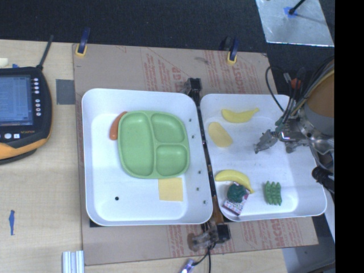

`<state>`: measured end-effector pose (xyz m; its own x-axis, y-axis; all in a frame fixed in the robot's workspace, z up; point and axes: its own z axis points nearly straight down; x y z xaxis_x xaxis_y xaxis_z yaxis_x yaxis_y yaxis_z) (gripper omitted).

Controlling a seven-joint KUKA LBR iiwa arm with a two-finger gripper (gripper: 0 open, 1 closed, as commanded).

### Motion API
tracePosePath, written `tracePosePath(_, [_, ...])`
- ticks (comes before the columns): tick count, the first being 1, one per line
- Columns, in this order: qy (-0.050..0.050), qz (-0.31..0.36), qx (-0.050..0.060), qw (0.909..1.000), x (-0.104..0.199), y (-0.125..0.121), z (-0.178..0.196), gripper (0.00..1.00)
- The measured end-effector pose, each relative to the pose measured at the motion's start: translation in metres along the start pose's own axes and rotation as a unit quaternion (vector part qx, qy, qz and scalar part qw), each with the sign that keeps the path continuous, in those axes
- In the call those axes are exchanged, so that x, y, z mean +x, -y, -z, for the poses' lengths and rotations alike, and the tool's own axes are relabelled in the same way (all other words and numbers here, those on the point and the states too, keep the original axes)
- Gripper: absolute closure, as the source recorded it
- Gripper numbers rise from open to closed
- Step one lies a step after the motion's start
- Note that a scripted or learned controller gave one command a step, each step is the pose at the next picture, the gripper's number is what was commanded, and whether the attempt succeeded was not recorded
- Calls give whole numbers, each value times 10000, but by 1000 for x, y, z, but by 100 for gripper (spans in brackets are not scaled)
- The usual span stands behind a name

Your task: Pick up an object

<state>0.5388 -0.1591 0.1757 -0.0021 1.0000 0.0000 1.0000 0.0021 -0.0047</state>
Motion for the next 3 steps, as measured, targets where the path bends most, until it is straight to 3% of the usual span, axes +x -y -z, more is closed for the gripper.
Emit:
tracePosePath(1, [-4, 8, 1, 10000, 35, 63, 14, 0])
tracePosePath(2, [-2, 19, 6, 10000, 62, 54, -56, 0])
tracePosePath(3, [5, 36, 14, 10000, 61, 54, -46, 100])
